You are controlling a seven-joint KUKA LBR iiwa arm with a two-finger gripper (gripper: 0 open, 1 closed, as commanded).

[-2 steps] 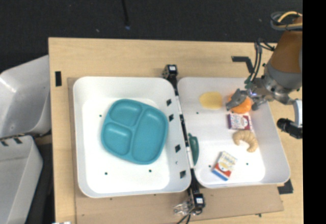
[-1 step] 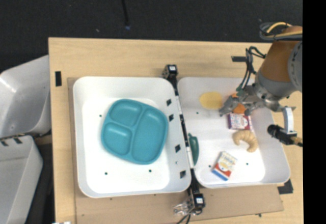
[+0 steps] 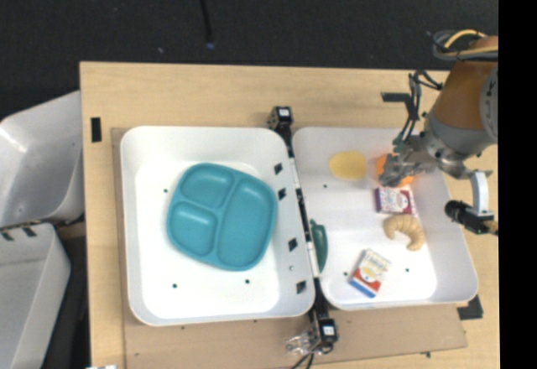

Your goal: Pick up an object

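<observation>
objects for the pick all sit in the right bin [image 3: 453, 275]; nothing is lifted yet as far as the view shows.

largest to smallest:
- bench [image 3: 210, 95]: pale wood, carries both bins side by side so the arm can reach either from the right.
- left bin [image 3: 143, 275]: holds one teal divided plate [image 3: 222, 215], lying flat near the middle. probably a drop target or distractor, not a likely pick.
- right bin: holds the small stuff, spread well apart from each other, which leaves room for fingers to come down around most pieces.
- arm [image 3: 461, 103]: grey with orange band, reaches over the right bin's upper right corner, wrist angled down.
- gripper [image 3: 396, 170]: low in the bin, right over an orange item [image 3: 382, 163] and just above a purple packet [image 3: 394, 200]. whether the fingers are apart or together cannot be told from here; too small and cluttered, so no grasp claimed.
- croissant-shaped piece [image 3: 406, 230]: just below the purple packet, nearly touching it.
- red and white box [image 3: 369, 272]: alone near the lower middle, tilted.
- yellow flat round item [image 3: 347, 164]: left of the gripper, apart from it.
- dark green piece [image 3: 319, 243]: against the bin's left wall, awkward for a grasp.

judgement: gripper looks lined up for the orange item; neighbouring packet is close enough to get bumped.
</observation>
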